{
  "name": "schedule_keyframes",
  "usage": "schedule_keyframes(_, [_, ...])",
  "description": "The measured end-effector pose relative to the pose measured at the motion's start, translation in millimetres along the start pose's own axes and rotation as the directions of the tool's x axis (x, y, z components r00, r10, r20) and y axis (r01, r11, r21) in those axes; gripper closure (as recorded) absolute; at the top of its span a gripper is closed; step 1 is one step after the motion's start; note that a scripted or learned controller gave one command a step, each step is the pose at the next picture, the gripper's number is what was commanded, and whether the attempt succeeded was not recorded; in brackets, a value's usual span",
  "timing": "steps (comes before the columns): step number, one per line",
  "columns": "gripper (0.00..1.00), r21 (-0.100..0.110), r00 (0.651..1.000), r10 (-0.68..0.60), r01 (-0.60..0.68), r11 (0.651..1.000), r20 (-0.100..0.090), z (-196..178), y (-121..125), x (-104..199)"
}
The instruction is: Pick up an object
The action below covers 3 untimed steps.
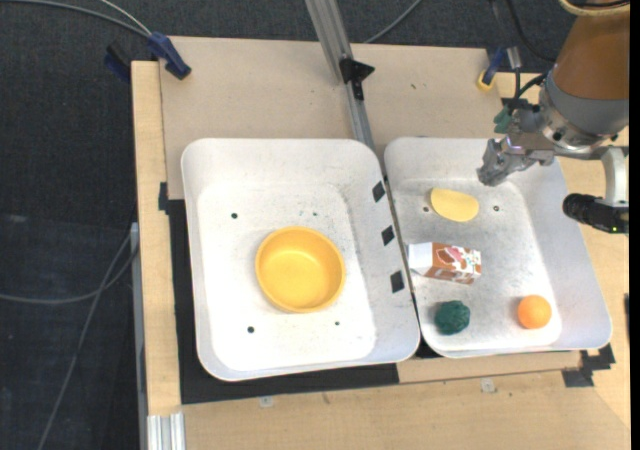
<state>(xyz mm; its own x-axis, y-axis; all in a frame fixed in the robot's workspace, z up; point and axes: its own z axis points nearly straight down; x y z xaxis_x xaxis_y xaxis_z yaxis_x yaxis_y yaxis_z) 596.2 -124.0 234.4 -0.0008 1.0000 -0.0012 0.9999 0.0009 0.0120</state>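
A: Arm, grey with orange band: position?
B: Enters from the right; gripper (493, 170) hangs over the right white bin's (570, 238) far edge, above the flat pale-yellow disc (454, 205). Fingers' state: cannot tell.
A: Right bin contents?
B: Disc, small printed carton (447, 262), dark green ball (452, 316), orange ball (534, 311).
A: Left white bin (215, 338)?
B: One yellow plastic bowl (299, 268).

yellow bowl (299, 268), orange ball (534, 312), dark green ball (452, 317), white bins (290, 166).

Bright, even overhead light; soft faint shadows; white bins (300, 153) slightly glary; focus mildly soft throughout.
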Motion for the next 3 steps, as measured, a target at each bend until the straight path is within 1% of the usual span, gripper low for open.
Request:
schedule_keyframes(1, [1.0,0.026,1.0,0.002,-0.002,1.0,-0.006,30.7,-1.4,0.6])
schedule_keyframes(2, [1.0,0.026,1.0,-0.003,0.003,1.0,-0.01,34.4,-5.7,54.2])
schedule_keyframes(3, [1.0,0.016,1.0,-0.003,0.003,1.0,-0.007,21.1,-5.9,98.1])
